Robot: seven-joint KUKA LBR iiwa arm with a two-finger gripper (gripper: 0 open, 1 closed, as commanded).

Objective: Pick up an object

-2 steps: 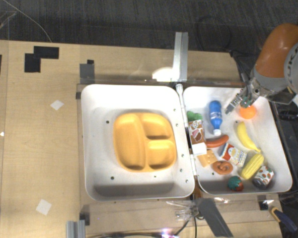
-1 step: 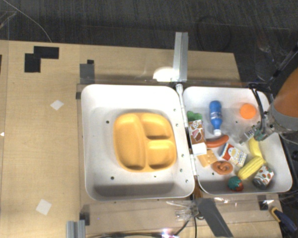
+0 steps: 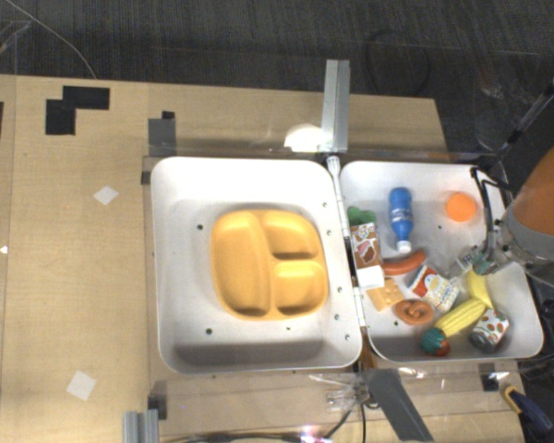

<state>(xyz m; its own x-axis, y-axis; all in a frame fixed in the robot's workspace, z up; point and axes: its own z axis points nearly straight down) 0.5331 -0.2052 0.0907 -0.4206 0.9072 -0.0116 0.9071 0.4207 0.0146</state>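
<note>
The left bin (image 3: 166, 247) holds a yellow divided tray (image 3: 263, 261). The right bin (image 3: 531, 326) holds a blue bottle (image 3: 401, 212), an orange ball (image 3: 461, 208), corn (image 3: 460, 317) and a banana (image 3: 480, 289). The gripper (image 3: 480, 264) is too blurred to judge.

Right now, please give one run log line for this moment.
gripper: low in right bin | beside: banana | yellow tray: left bin

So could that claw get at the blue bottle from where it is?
Probably yes. The blue bottle lies in the right bin with open floor around it and nothing on top; the claw sits over the same bin.
</note>
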